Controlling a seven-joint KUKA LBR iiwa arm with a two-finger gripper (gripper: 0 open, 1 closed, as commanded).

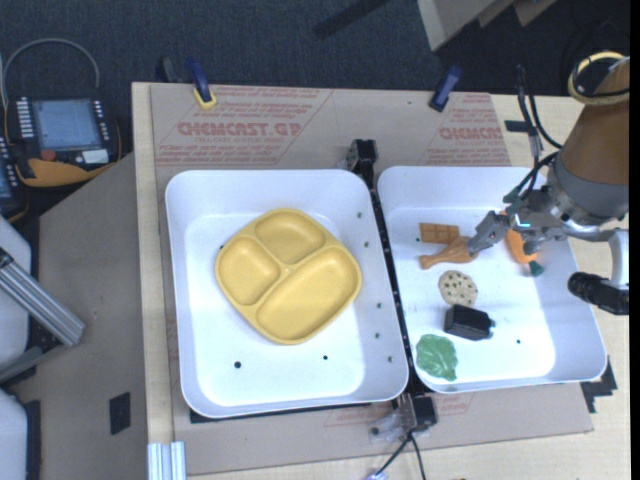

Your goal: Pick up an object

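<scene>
My gripper [510, 242] hangs low over the back of the right bin [570, 368], open, with its fingers spread apart. One grey finger [486, 235] points toward a brown stick-shaped piece [442, 258]. A small orange piece with a teal tip [523, 248] lies between the fingers on the bin floor; I cannot tell whether they touch it. Also in this bin are a brown cracker [438, 233], a speckled cookie [457, 287], a black block [468, 321] and a green leafy piece [437, 356].
The left bin [200, 218] holds a yellow divided plate [289, 274]. A black divider clamp [361, 154] sits between the bins at the back. The arm's orange band [600, 148] rises over the right bin's far right corner.
</scene>
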